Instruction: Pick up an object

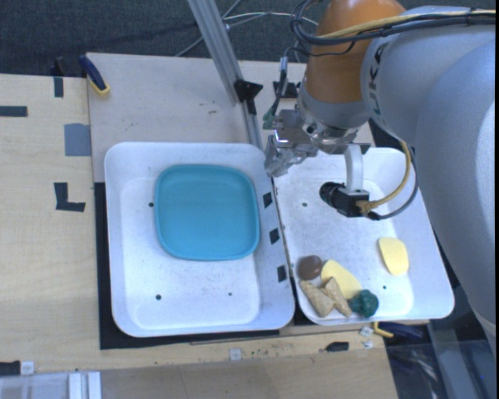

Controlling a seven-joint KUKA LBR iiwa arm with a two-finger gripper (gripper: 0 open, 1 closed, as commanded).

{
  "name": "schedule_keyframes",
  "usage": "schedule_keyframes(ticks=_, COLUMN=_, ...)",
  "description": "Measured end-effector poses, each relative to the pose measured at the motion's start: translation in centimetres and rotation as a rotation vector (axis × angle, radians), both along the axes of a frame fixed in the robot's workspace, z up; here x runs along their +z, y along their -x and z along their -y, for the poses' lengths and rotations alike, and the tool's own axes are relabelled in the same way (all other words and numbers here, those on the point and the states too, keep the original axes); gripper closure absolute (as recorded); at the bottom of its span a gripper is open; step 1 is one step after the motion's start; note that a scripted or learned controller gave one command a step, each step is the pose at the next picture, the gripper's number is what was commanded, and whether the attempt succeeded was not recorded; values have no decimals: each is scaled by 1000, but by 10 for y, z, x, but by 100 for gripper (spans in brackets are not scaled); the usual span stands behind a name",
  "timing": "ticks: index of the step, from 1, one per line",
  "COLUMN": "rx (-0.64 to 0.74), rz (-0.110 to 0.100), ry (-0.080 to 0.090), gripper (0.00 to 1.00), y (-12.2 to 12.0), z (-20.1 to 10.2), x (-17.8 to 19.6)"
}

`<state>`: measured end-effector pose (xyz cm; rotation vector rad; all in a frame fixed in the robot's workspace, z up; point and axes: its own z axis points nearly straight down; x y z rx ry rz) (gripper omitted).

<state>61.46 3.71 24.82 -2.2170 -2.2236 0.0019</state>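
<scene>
I read this as the approach step: my gripper (281, 161) hangs above the right bin (424, 306), grip state unclear. The objects (337, 288) cluster at 6 o'clock; next I descend there.

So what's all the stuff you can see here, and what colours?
left bin: one, white, left side of the bench
plate: one, light blue, lying in the left bin
right bin: one, white, beside the left bin
yellow pieces: two, yellow, near part of the right bin
brown lump: one, brown, right bin's near left corner
tan pieces: a few, tan, beside the brown lump
green lump: one, dark green, right bin's near edge
arm: one, grey with orange band, reaching in from the right
claw: one, dark metal, above the wall between the bins
</scene>
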Motion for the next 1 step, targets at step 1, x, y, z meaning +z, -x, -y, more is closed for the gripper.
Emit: schedule_keyframes(ticks=1, rx=1, rz=2, ry=1, gripper=100, y=-18, z=-44, x=0)
